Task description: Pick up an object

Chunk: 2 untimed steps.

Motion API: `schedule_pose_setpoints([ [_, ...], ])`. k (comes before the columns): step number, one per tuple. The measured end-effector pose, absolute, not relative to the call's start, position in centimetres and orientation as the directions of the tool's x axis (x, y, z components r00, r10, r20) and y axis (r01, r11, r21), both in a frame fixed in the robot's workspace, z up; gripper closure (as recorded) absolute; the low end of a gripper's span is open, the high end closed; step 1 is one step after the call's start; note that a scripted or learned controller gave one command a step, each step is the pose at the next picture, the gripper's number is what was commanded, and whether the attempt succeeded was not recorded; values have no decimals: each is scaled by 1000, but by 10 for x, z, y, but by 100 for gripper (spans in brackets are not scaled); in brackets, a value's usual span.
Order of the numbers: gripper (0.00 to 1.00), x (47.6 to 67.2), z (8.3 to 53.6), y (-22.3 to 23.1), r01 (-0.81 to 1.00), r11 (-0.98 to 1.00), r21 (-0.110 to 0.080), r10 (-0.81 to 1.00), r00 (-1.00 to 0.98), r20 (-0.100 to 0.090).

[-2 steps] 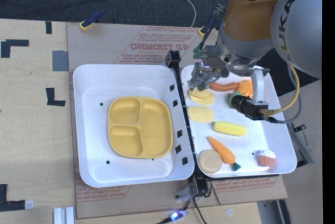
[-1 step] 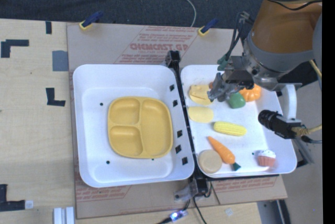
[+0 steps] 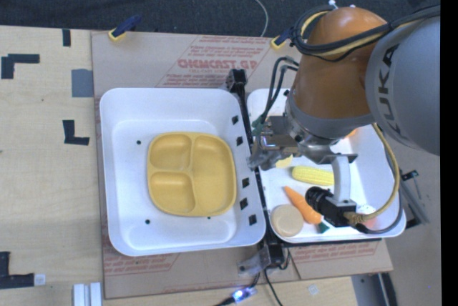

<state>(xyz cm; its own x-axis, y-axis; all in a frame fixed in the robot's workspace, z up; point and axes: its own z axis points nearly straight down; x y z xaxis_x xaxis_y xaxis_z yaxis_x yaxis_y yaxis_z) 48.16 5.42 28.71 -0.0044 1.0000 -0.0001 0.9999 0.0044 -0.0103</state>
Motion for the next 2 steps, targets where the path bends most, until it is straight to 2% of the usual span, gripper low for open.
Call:
schedule_pose_setpoints([
  [1, 100, 485, 451, 34, 1000, 2, 17, 1000, -2, 2],
  [2, 100, 488, 465, 33, 1000, 2, 1, 1000, -2, -1],
])
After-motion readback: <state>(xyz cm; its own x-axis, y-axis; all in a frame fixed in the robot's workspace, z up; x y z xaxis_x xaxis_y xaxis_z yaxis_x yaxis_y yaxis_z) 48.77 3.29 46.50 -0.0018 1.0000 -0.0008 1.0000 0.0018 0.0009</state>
